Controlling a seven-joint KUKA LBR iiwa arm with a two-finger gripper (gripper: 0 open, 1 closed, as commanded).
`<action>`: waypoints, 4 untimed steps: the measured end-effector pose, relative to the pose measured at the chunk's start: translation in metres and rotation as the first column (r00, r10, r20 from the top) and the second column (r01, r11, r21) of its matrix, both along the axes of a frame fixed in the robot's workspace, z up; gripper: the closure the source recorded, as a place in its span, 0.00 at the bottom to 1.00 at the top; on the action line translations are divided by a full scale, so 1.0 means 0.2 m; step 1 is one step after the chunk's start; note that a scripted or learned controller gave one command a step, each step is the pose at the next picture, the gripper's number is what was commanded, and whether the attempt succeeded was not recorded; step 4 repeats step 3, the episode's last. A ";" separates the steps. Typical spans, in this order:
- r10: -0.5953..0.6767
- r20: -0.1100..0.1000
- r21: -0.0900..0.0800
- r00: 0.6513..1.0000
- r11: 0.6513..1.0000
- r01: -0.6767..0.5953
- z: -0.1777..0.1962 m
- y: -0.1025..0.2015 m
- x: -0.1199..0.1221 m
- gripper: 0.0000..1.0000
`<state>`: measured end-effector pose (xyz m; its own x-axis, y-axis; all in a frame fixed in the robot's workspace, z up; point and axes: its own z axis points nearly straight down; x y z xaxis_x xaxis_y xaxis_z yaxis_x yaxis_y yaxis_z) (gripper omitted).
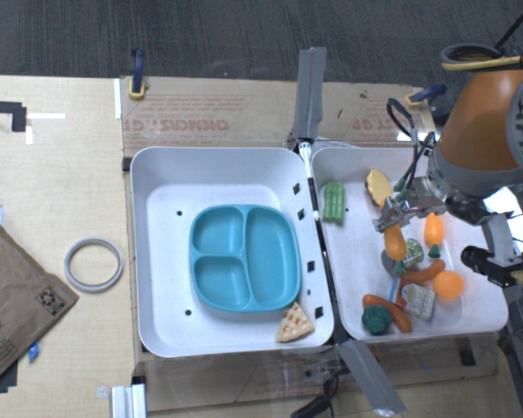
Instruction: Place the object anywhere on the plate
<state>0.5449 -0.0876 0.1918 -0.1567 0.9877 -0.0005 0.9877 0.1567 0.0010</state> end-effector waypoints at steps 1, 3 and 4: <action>0.042 -0.003 -0.001 0.999 0.999 -0.042 -0.01 0.33 0.21 1.00; 0.415 -0.001 -0.001 0.910 0.910 -0.415 0.00 0.78 0.27 0.00; 0.415 -0.001 -0.001 0.910 0.910 -0.415 0.00 0.78 0.27 0.00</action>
